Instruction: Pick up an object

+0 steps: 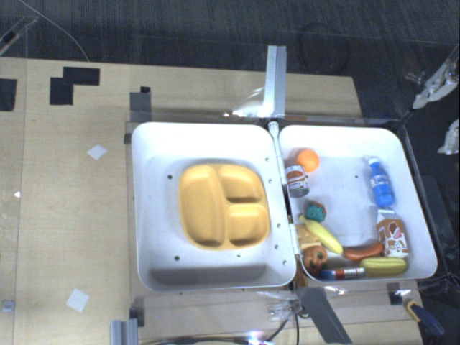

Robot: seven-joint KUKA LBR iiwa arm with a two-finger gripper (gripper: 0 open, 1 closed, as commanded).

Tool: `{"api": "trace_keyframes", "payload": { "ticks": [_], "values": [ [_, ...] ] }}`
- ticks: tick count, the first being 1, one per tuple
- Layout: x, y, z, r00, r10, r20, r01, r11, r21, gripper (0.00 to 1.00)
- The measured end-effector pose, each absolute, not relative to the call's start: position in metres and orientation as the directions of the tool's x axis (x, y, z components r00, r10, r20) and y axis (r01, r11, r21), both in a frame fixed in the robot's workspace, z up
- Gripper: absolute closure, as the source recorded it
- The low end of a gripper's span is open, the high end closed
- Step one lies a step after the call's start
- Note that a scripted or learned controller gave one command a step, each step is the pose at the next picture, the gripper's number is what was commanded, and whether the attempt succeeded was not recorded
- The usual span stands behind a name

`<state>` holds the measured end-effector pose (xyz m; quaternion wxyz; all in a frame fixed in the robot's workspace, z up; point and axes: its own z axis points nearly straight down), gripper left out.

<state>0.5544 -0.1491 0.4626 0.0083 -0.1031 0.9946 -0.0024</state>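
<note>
Labelled can [297,181], text unreadable, blue bottle [380,183], yellow tray [222,205]

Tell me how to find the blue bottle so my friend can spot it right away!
Look at the right white bin, the one holding the toy food. Along its right wall, about halfway down, lies the blue bottle with a white cap pointing to the far side. It is the only blue thing there, lying just above a brown and white bottle.
</note>
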Motion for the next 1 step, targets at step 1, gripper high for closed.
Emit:
{"api": "trace_keyframes", "payload": {
  "ticks": [1],
  "values": [
    [0.5803, -0.1951, 0.4884, -0.835, -0.551, -0.010, -0.551, 0.835, -0.009, 0.00]
  ]
}}
